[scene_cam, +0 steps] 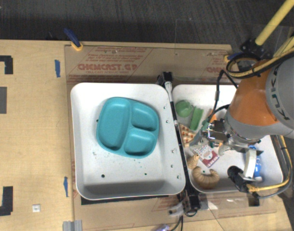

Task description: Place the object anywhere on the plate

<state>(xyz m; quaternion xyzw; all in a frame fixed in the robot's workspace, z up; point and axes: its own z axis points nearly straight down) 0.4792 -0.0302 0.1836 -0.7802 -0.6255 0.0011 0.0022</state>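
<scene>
Where the left bin [84,143] fills the middle of the frame, the teal plate [128,126] lies in its upper half, white floor showing all round it and widest toward the lower edge. Right of the divider, a green cup [184,109], a green block [197,118] with its long axis near-vertical and a brown curved piece [206,177] crowd the right bin [276,170]. The gripper [210,134] sits low among them; which object it will take, and its grip, I cannot tell.

Arm [262,100] hides right bin's [204,91] middle; hand's fingers hidden underneath wrist.

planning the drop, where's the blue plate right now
The blue plate lies in the left bin, slightly above its centre.
</scene>
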